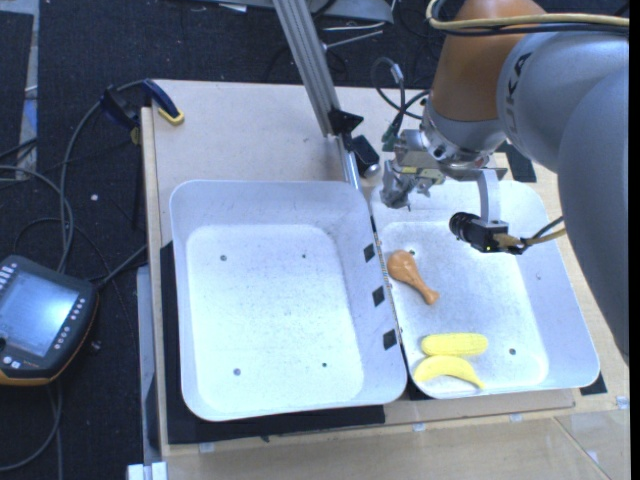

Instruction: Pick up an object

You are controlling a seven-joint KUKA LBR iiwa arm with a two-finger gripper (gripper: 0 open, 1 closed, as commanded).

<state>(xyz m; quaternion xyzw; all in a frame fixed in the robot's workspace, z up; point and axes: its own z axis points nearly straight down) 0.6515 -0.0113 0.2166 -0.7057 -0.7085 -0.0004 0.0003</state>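
In the right bin (540,298) lie three toy foods: a tan chicken drumstick (410,272) near the bin's left wall, a yellow corn cob (455,344) toward the front, and a yellow banana (447,371) just in front of the corn. My gripper (398,190) hangs over the far left corner of the right bin, above and behind the drumstick, apart from all three items. Nothing shows beneath it.
The left bin (190,218) sits beside the right one, sharing a raised middle divider (380,288). A slanted metal rail (310,58) rises behind the bins. A cable and small black camera module (478,232) hang off the wrist. A teach pendant (35,318) lies off the bench's left.
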